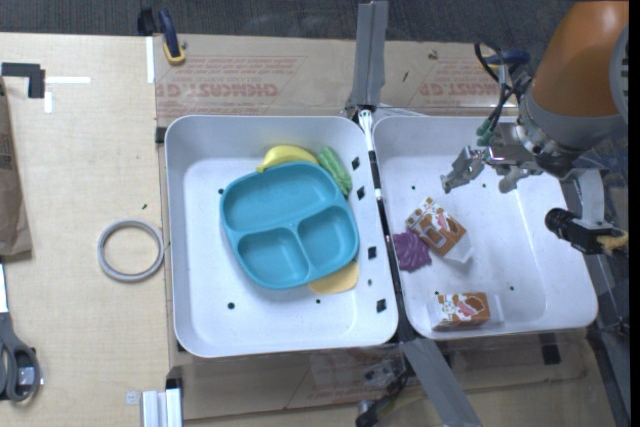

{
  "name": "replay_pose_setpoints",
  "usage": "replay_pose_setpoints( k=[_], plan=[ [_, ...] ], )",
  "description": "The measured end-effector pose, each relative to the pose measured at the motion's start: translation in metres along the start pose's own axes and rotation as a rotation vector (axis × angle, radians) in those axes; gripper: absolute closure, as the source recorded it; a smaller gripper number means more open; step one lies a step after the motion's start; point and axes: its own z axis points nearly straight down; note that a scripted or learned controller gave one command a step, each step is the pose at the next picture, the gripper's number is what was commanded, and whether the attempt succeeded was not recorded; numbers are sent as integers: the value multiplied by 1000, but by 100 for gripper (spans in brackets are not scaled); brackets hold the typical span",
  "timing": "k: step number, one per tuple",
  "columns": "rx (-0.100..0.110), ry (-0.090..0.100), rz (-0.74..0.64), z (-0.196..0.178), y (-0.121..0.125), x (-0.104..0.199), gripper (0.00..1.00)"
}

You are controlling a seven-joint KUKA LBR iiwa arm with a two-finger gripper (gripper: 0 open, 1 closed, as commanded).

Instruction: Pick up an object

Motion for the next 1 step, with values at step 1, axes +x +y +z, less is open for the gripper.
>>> replay_pose_setpoints(
  k=[1],
  plan=[
    [-1, 0, -251, 24, -37, 43, 0]
  ],
)
